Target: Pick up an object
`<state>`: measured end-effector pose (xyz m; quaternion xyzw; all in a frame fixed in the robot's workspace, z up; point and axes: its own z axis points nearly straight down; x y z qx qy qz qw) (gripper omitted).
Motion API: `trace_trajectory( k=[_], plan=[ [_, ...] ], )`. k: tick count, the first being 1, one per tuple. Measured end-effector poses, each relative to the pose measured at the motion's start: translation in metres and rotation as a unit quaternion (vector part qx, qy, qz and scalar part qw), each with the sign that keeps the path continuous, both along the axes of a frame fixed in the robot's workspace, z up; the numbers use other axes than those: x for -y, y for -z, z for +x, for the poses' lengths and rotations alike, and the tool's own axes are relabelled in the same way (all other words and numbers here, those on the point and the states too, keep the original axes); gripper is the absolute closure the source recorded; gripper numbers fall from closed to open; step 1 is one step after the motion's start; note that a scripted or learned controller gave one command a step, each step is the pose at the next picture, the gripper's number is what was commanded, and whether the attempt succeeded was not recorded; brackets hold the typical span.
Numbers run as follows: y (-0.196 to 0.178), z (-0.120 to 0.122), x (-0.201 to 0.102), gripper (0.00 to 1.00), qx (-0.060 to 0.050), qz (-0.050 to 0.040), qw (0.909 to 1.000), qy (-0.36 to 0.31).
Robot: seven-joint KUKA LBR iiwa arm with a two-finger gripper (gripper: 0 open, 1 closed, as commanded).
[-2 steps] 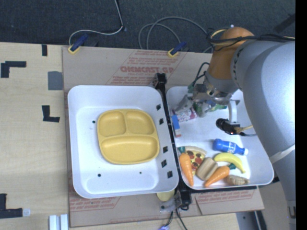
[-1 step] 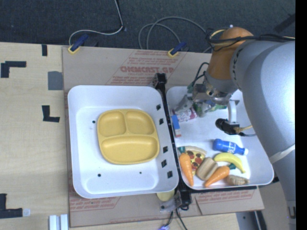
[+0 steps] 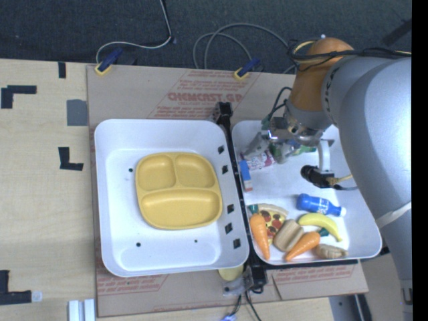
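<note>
The left bin (image 3: pixel 107 179) holds a yellow divided plate (image 3: pixel 178 189). In the right bin (image 3: pixel 364 229), toy food clusters along the near edge: carrots (image 3: pixel 259 235), a banana (image 3: pixel 322 223), a blue bottle (image 3: pixel 319 204). The gripper (image 3: pixel 281 142) hangs over the far corner, well apart from them, above a small packet (image 3: pixel 257 159); whether it is wide or narrow, I cannot tell.

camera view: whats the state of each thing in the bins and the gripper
yellow divided plate: flat in the left bin, compartments bare
blue bottle: lying on its side in the right bin
banana: lying flat near the front of the right bin
two carrots: lying flat by the pizza slice
gripper: low in the right bin's far part
</note>
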<state>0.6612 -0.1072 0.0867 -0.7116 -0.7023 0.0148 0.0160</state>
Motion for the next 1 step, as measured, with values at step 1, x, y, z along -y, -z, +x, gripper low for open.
trace_trajectory(
  k=[1],
  plan=[
    [0.0001, -0.0001, -0.0014, 0.0, 0.001, -0.0017, 1.0, 0.001]
  ],
)
